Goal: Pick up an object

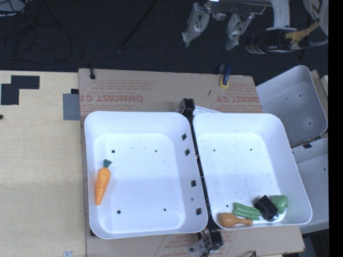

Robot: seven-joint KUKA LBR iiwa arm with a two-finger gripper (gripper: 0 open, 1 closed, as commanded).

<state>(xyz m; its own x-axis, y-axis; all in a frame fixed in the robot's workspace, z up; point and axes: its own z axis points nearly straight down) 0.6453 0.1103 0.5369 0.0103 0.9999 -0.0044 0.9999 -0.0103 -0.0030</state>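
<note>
Lowest in the frame, and so nearest the lens, sit the front rims of the two white bins. Going by size: the desk (37, 159) fills the left side, with a cardboard sheet (161, 92) spread under the bins. Next, the left bin (134, 123) holds one carrot (102, 183) against its left wall, orange with a green top. Beside it, the right bin (241, 123) has a small cluster in its lower right corner: a green pod (246, 211), a black block (266, 207) partly over a round green piece (280, 201), and an orange-brown item (233, 220), perhaps a toy drumstick, though it is too small to be sure. These four lie touching or nearly so.

At upper centre-right the tool (214, 28) hangs high over the dark floor beyond the bins, its two fingers spread wide apart with nothing between them.

I judge the pick has not begun; this is the approach stage. Next, the arm needs to travel down and forward over a bin. The lone carrot looks the cleaner target, needing the fingers set across its narrow body. The crowded corner risks a bad grip.
</note>
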